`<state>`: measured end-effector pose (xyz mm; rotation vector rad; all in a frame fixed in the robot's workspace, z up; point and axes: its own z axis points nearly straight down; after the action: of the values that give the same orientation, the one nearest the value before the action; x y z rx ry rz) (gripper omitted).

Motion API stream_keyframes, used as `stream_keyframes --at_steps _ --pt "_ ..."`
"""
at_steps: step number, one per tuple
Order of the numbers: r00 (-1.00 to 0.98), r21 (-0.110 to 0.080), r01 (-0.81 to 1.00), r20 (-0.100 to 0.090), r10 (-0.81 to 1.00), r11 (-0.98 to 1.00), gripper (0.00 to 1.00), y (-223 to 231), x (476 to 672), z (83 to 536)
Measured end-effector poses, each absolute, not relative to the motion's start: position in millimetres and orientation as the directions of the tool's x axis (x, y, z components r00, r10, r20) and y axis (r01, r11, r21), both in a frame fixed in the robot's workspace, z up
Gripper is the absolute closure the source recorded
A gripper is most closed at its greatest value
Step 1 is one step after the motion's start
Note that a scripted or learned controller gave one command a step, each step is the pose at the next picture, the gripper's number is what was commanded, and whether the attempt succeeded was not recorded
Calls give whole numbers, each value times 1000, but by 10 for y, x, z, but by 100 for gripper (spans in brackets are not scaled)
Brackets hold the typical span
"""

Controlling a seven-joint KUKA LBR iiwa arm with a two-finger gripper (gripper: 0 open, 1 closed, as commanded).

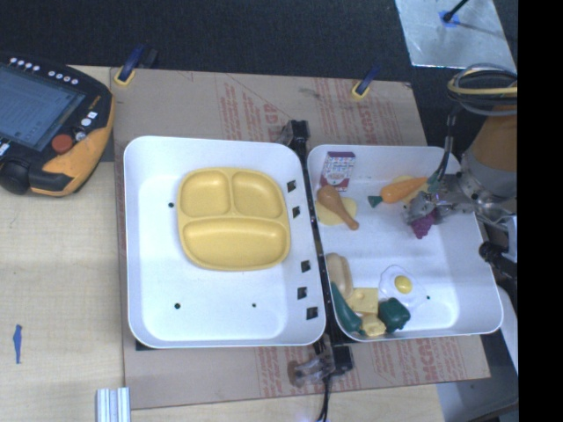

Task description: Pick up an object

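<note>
1. While the tool (428, 207) is lowered at the right bin's (471, 319) far right side, nothing is seen lifted.
2. Whether it is released or clenched cannot be told.
3. A purple toy (422, 225) lies touching it, an orange carrot (402, 189) just beside.
4. The pick is judged unfinished; grasping and raising are left.

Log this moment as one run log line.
end effector low in right bin | by purple toy and carrot | grasp unclear | yellow plate in left bin
</note>
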<state>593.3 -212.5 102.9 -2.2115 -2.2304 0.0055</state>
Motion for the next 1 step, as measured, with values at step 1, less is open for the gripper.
stream_keyframes --at_steps 1 --pt "-14 1 1000 3 1000 14 100 -1100 5659 1851"
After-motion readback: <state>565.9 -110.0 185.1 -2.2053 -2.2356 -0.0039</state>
